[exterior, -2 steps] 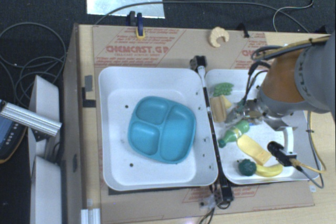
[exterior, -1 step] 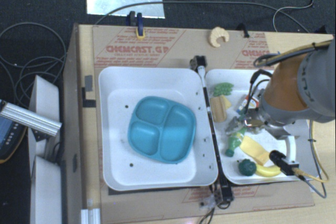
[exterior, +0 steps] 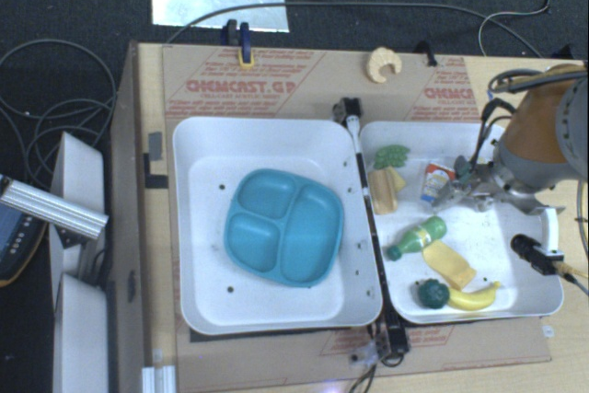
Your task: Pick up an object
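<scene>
1. Now the gripper (exterior: 453,189) is low inside the right bin (exterior: 529,301), at the end of the grey arm (exterior: 538,156) that comes in from the right with its orange band above the wrist.
2. Its tip is just beside a small white carton (exterior: 435,182) with red and blue print; I cannot tell if it touches the carton.
3. How far the tool is open I cannot tell, because the metal parts at the tip are small and blurred, and nothing can be seen held in it.
4. In the same bin, at the far left corner, lies a green leafy piece (exterior: 392,156), and just below it a pale beige block (exterior: 385,190) that rests near the dividing wall.
5. A green bottle (exterior: 416,237) lies tilted in the middle of this bin, below the carton and apart from the gripper.
6. Near the bottle, toward the front, is a yellow block (exterior: 449,263); in front of it a yellow banana (exterior: 475,295) lies along the front wall, and a dark green round thing (exterior: 433,294) sits just beside the banana on its left.
7. The left bin (exterior: 207,161) holds a blue plate (exterior: 281,226) with compartments, lying flat near the middle.
8. Behind the bins, on the brown board (exterior: 304,83), rests a small beige curved object (exterior: 384,64).
</scene>
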